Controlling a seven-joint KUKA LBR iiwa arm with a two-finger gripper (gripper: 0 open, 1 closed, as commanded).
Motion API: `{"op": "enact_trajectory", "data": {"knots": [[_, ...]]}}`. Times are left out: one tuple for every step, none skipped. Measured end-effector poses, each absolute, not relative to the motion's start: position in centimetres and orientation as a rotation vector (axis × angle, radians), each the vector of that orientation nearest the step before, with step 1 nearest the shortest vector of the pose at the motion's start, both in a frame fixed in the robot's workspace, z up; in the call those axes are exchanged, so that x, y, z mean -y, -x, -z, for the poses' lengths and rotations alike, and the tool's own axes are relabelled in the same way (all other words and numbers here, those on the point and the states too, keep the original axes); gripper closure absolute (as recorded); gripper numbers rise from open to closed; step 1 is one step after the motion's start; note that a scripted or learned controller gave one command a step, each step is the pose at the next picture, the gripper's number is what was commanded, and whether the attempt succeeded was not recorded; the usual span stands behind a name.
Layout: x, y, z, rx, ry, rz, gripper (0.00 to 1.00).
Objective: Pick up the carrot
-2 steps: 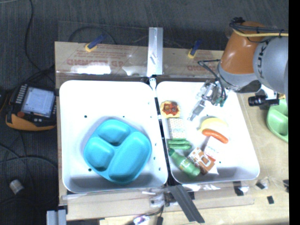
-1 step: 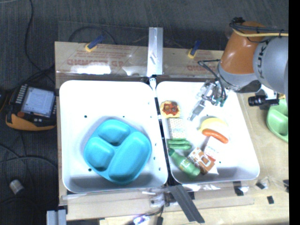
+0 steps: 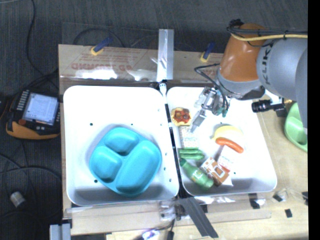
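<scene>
While the grey end effector (image 3: pixel 212 103) hovers upper right, its grip unreadable | slim orange plastic carrot (image 3: pixel 229 144) lies right of centre, touching a yellow lemon-like piece (image 3: pixel 227 131) | risk: descent nudges both, fingers snag the neighbour.

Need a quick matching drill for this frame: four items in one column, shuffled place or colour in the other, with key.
Things:
1. carrot
2. blue tray
3. gripper
4. green bottle

Descriptions:
A. alone in the left bin
B. orange, mid right bin, beside a yellow item
C. over the right bin's upper part, near the divider
D. lying at the right bin's near edge

Pairs: 1-B, 2-A, 3-C, 4-D
</scene>
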State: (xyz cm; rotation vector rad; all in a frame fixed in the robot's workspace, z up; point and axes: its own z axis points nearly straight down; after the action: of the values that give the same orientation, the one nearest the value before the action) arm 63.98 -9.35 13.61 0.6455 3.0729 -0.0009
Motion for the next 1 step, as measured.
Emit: {"op": "enact_trajectory", "data": {"knots": [[11.32,-65.74,-13.88,-3.125,-0.284,0.0,0.0]]}}
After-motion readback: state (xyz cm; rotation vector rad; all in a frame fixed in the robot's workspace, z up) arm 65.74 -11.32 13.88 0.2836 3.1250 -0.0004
